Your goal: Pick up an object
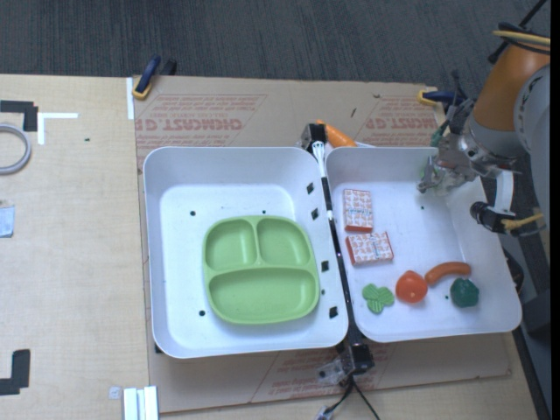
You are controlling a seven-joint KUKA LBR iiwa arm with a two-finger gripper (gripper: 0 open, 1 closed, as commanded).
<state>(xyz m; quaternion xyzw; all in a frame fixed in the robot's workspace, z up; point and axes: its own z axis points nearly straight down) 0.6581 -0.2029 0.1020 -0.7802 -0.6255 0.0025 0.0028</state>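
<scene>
Bins sit side by side on the bench: the left bin (166, 261) carries a green divided plate (261, 269) near its middle, and the right bin (490, 318) carries the loose objects. The arm (516, 86), grey with an orange band, reaches in from the right, and its gripper (435, 178) hangs over the far right corner of the right bin, above bare white floor. Whether it is released or clenched cannot be told from this slant, and nothing shows in its grasp.

Two small patterned boxes lie near the right bin's left wall: box one (358, 209) farther back, box two (369, 248) just in front of it, slightly turned. Along the near edge lie a green leafy piece (378, 298), an orange tomato-like piece (410, 287), an orange sausage (448, 271) just beside it, and a dark green piece (464, 293) toward the near right corner. All of them lie well apart from the gripper.
</scene>
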